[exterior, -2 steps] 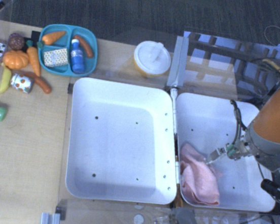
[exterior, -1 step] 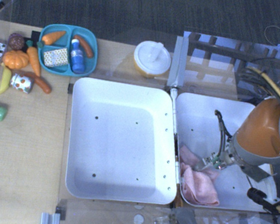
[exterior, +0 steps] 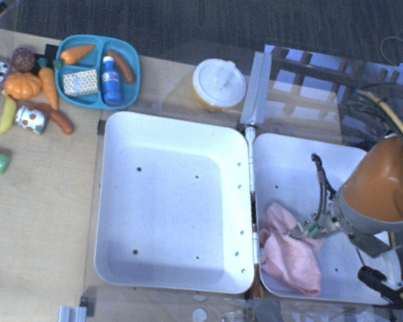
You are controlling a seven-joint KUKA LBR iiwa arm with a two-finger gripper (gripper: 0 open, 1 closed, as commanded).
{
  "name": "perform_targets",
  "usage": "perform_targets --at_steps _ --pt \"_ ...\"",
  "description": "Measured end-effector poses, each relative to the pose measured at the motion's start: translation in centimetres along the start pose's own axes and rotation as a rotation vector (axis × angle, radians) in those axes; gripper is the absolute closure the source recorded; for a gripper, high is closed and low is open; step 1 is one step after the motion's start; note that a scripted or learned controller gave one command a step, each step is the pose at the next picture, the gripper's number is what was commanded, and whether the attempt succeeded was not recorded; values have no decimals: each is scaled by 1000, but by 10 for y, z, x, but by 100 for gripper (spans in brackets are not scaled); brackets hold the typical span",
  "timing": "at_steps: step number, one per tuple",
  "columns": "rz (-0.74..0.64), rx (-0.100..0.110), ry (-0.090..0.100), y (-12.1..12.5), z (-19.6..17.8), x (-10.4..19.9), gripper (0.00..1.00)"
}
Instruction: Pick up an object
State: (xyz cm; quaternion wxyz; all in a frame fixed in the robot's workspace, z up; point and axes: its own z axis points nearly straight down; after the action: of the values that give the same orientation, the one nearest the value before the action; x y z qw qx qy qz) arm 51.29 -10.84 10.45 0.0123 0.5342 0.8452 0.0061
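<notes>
Gripper [exterior: 309, 230] is down in the right bin [exterior: 290, 161], at the upper right edge of the pink cloth [exterior: 289, 251] — can't tell how it is set, nor whether it has any cloth. Cloth lies crumpled against the bin's left wall, near the front. Left bin [exterior: 174, 201] alongside — blue tray [exterior: 99, 72] of toy food sits behind it.
</notes>
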Motion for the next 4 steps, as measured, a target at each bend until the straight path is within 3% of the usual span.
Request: perform_targets --at_steps 1,2,3,4 --pt "0 0 0 0 0 0 0" --pt "210 7 3 21 12 -4 0" --pt "-9 20 13 1 -34 -9 0" --pt "-6 6 3 -17 11 -48 0"
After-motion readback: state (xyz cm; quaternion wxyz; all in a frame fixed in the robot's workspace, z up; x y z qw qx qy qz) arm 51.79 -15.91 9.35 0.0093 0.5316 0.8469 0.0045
